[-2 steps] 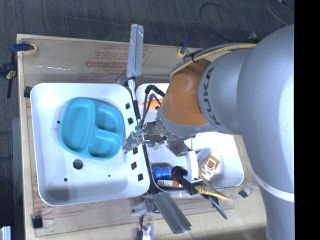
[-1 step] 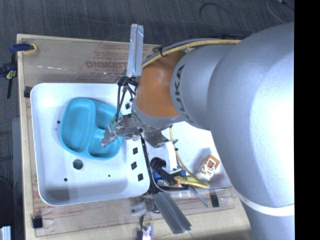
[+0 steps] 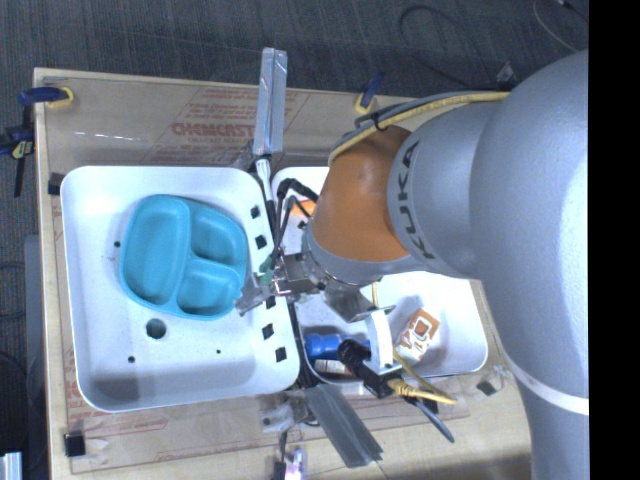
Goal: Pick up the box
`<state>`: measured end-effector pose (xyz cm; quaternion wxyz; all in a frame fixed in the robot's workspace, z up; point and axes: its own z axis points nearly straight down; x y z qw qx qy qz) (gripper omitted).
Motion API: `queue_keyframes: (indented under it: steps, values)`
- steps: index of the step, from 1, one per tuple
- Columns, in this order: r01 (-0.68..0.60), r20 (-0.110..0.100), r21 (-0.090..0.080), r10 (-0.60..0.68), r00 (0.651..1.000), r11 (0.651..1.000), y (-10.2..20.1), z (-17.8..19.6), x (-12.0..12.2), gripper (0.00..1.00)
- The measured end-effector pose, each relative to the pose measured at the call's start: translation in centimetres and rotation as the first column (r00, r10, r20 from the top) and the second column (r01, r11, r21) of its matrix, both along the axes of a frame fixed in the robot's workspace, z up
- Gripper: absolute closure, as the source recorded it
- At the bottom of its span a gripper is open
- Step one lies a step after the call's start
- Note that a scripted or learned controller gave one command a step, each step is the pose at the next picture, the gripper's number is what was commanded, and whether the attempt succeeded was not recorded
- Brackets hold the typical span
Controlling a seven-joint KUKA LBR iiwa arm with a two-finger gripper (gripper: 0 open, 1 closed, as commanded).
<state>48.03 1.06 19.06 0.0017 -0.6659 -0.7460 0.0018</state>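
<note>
Two shallow white bins sit side by side on a brown board printed with faded red lettering. The left bin [image 3: 100, 368] holds a turquoise divided tray [image 3: 185, 258] with three compartments, lying flat in the far half of the bin and closer to its right wall than to its left. The near half of that bin is bare white apart from a dark round spot [image 3: 155, 329] near the left wall.

Most of the right bin [image 3: 462, 313] is hidden under the big grey arm [image 3: 500, 178], whose orange band [image 3: 360, 208] hangs over the bin's far left part. The gripper [image 3: 262, 290] pokes out from below the band, across the wall the two bins share, just beside the right rim of the tray. From where I stand I cannot tell whether it is open or closed, and I see nothing held in it.

The box [image 3: 420, 332], small, with orange and white faces, lies in the right bin toward its near right corner, well apart from the gripper. A small blue object [image 3: 322, 346] lies close to that bin's near left corner.
</note>
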Motion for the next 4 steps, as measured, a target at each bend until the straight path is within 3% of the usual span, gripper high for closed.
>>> queue_keyframes:
  steps: [1,2,3,4]
  values:
    - [0.104,0.001,-0.001,-0.104,0.995,0.995,-4.0,0.0,2.5,0.00]
    - [0.131,0.001,0.000,-0.131,0.991,0.991,0.7,0.0,4.2,0.00]
    - [0.019,0.003,0.000,-0.019,1.000,1.000,0.6,0.8,5.9,0.00]
    - [-0.121,0.001,0.001,0.121,0.993,0.993,-4.1,0.0,-0.1,0.00]
